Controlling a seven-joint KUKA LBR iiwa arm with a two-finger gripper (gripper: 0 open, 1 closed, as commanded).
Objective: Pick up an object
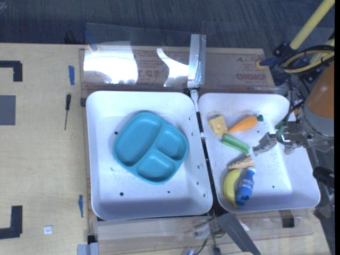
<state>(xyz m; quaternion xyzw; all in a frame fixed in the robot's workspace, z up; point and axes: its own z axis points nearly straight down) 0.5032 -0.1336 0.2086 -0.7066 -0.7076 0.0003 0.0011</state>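
Note:
The right bin (297, 193) holds several items. A yellow cheese wedge (217, 125) and an orange carrot (244, 124) lie at the back. In front of them lies a green stick (235, 143). Toward the front are a banana (229, 185), a blue bottle (245, 186) leaning on it, and a small tan piece (240, 163). My gripper (262, 145) hangs low over the middle of the right bin, just right of the green stick and above the tan piece. I see nothing held in it.
The left bin (101, 190) holds a blue divided plate (151, 146). A clear panel with a metal post (196, 60) stands behind the bins. Cables and a yellow pole (313, 20) crowd the back right, by the arm (319, 108).

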